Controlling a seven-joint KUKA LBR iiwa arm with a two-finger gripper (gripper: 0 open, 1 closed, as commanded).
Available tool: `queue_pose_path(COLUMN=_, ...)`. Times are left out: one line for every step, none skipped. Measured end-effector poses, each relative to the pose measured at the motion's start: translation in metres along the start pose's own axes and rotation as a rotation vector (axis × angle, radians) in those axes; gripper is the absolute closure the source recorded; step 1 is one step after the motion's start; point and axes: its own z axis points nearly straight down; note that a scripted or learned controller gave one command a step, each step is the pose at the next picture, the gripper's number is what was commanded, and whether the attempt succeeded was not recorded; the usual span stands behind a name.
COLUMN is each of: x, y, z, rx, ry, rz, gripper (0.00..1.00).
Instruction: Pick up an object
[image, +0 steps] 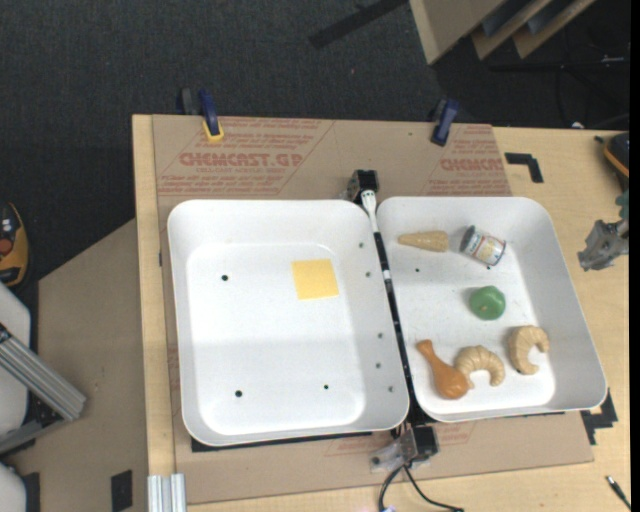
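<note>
Lying nearest in the right bin (570, 300): drumstick (443, 369), two croissants (482, 363) (527, 349). Sitting farther back: green ball (487, 302), jar (483, 246), cone (424, 241). Resting alone in the left bin (190, 300): yellow square (315, 280). Nothing lifted yet; whole pick remaining. End effector state: cannot tell.

Two shallow white plastic bins, left bin (200, 330) and right bin (560, 300), one flat yellow square (315, 280), one beige cone (424, 241), one small glass jar (483, 246), one green round piece (488, 303), one orange drumstick-shaped toy (443, 371), two tan croissant-shaped toys (482, 364) (527, 349), two blue clamps (208, 113) (443, 121)
</note>
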Motion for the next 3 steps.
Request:
queue_pose_path(x=0.079, y=-0.027, z=0.074, rx=0.005, ry=0.003, rz=-0.004, gripper=1.00)
queue_pose_path(x=0.128, y=0.052, z=-0.025, rx=-0.021, ry=-0.004, rz=-0.007, gripper=1.00)
queue_pose_path(x=0.141, y=0.022, z=-0.039, rx=-0.006, ry=-0.002, rz=0.000, gripper=1.00)
